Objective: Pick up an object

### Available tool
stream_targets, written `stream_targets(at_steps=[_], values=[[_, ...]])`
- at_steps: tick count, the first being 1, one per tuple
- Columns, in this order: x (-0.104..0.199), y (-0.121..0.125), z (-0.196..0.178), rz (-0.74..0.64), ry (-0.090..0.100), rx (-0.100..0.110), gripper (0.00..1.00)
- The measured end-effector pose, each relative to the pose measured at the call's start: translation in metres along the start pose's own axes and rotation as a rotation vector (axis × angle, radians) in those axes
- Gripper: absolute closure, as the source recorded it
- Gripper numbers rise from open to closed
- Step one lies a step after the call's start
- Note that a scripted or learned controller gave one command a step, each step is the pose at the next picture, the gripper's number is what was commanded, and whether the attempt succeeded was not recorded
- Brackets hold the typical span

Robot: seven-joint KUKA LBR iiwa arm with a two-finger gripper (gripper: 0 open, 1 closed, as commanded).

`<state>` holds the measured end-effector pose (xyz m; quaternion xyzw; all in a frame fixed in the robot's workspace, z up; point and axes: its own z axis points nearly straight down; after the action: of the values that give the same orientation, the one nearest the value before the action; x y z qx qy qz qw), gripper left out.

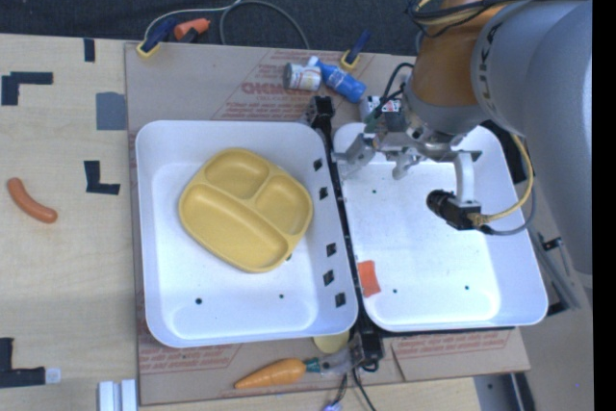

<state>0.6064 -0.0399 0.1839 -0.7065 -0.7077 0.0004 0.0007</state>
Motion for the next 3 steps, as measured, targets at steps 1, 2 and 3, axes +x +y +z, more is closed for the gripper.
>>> stream_targets(at_steps=[1,2,3], values=[[0.0000,0.0000,0.0000,0.000,0.000,0.000,0.00],[0.0000,0.0000,0.0000,0.000,0.000,0.000,0.00],[0.0000,0.0000,0.0000,0.000,0.000,0.000,0.00]])
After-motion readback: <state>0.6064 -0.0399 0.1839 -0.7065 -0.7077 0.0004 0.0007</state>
